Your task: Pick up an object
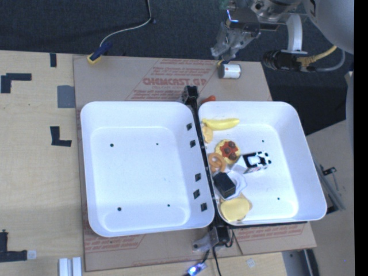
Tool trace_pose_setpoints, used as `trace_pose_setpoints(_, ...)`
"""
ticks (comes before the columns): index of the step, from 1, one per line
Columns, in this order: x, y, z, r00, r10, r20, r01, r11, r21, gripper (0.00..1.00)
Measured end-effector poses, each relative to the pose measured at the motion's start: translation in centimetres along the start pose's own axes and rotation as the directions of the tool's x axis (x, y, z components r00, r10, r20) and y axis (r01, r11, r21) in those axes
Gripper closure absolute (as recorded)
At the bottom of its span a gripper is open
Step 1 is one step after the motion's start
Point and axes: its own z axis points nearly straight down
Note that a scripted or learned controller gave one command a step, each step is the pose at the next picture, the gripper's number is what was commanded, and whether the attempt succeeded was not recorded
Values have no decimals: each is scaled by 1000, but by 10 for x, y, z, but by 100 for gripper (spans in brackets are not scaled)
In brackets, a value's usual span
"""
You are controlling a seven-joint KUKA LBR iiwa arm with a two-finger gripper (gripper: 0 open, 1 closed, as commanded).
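The right bin (287, 131) holds several small objects along its left side: a yellow banana (221, 123), a round orange piece with red berries (227, 150), a black-and-white toy (255, 161), a black block (224, 184) and a pale yellow disc (234, 209). My gripper (226, 46) hangs high above the bench, beyond the far edge of the bins, well clear of all these objects. I see nothing between its fingers.
The left bin (138, 165) sits beside the right one, joined by a black hinge strip (198, 154). A small white cylinder (231, 71) lies on the cardboard behind the bins. A blue and yellow cable end (99, 52) rests at the far left.
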Motion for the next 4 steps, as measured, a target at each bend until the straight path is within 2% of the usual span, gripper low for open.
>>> trace_pose_setpoints(1,60,1,-100,1000,1,0,-1,1000,-3,100)
trace_pose_setpoints(2,-54,0,-116,1000,18,7,-18,1000,6,100)
trace_pose_setpoints(3,82,-1,-30,1000,-5,0,5,1000,18,100)
trace_pose_setpoints(4,76,1,-120,1000,5,1,-5,1000,0,100)
